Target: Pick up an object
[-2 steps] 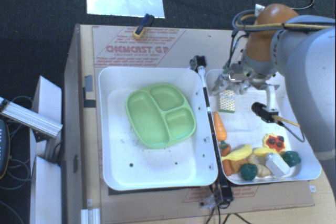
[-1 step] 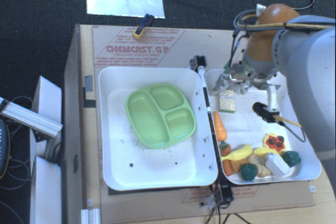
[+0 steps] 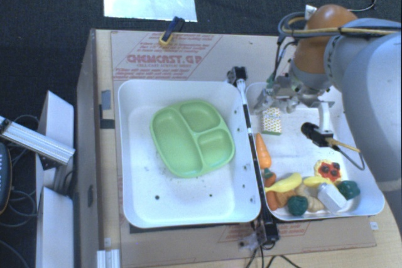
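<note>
A: Near edge, right bin (image 3: 370,201)?
B: Toy food heaped at its front: yellow banana (image 3: 284,183), broccoli (image 3: 298,204), white block (image 3: 331,196), pizza slice (image 3: 328,170). Carrot (image 3: 263,151) along the divider, further back.
A: Left bin (image 3: 135,154)?
B: Green divided plate (image 3: 192,137), lying flat.
A: Tool?
B: Tool (image 3: 274,97) low over the right bin's far corner, just above a small checkered piece (image 3: 272,121). Can't tell if it's open or closed, nothing visibly gripped.
A: Behind?
B: Cardboard on the worktop (image 3: 166,54).
</note>
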Robot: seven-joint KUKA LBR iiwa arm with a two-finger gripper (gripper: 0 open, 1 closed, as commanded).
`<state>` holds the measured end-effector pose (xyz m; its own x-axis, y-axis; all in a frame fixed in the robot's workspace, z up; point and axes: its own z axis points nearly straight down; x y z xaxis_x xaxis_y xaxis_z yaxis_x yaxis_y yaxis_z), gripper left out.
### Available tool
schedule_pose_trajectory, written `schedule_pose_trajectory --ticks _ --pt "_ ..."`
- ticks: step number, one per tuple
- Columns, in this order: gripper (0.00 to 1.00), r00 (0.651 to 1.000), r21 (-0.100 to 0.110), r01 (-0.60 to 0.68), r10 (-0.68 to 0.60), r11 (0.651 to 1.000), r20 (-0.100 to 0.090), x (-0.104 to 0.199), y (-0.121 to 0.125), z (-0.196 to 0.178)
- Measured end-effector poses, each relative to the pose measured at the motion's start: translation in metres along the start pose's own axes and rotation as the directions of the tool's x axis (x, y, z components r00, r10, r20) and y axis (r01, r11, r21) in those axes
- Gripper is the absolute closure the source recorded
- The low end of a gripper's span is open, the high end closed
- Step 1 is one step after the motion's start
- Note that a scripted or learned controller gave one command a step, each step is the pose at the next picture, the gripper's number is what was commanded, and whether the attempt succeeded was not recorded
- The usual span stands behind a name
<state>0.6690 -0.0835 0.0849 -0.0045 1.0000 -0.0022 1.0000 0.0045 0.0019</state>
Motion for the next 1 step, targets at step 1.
schedule_pose_trajectory --ticks 1 --pt "0.00 1.000 0.000 -0.001 0.001 1.000 0.000 -0.0017 0.0000 -0.0001"
